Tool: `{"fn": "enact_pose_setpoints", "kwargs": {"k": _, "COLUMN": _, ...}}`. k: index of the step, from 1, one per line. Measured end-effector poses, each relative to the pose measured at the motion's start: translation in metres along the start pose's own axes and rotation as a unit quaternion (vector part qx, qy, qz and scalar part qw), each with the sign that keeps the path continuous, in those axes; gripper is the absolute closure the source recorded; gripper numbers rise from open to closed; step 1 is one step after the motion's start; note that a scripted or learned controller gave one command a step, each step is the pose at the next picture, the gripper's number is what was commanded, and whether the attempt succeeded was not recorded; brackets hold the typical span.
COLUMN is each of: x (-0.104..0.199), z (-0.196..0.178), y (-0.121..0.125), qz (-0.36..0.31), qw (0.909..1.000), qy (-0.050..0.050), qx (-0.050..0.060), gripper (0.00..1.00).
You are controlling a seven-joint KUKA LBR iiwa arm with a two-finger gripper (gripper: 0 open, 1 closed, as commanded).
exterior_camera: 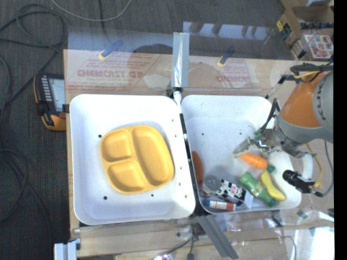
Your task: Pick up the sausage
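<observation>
Reaching in from the right of the frame, the arm (309, 110) hangs its gripper (250, 143) low over the right bin (222, 112), its fingers spread with nothing between them. The sausage (197, 166) lies well to the left of the jaws, along the bin's left wall. Just below the gripper sits a carrot (254, 159), with a banana (272, 187) and a green bottle (256, 186) nearby at lower right. A yellow tray (137, 158) fills the left bin (87, 118).
</observation>
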State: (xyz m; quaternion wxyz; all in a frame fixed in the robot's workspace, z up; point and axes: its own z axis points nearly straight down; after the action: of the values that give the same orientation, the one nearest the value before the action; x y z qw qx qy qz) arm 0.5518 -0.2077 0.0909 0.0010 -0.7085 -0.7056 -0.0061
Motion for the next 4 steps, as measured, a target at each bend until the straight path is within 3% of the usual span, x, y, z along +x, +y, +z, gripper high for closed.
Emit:
{"fn": "enact_pose_setpoints", "kwargs": {"k": 1, "x": -0.002, "z": -0.007, "y": 0.001, "qz": 0.000, "qw": 1.0000, "qy": -0.003, "qx": -0.002, "gripper": 1.00}}
{"fn": "enact_pose_setpoints", "kwargs": {"k": 2, "x": -0.003, "z": -0.002, "y": -0.026, "qz": -0.259, "qw": 0.9659, "qy": -0.010, "qx": -0.005, "gripper": 1.00}}
{"fn": "enact_pose_setpoints", "kwargs": {"k": 3, "x": 0.044, "z": -0.002, "y": -0.055, "qz": -0.398, "qw": 0.9173, "qy": -0.013, "qx": -0.004, "gripper": 1.00}}
{"fn": "enact_pose_setpoints", "kwargs": {"k": 4, "x": 0.045, "z": -0.009, "y": -0.054, "qz": -0.398, "qw": 0.9174, "qy": -0.012, "qx": -0.005, "gripper": 1.00}}
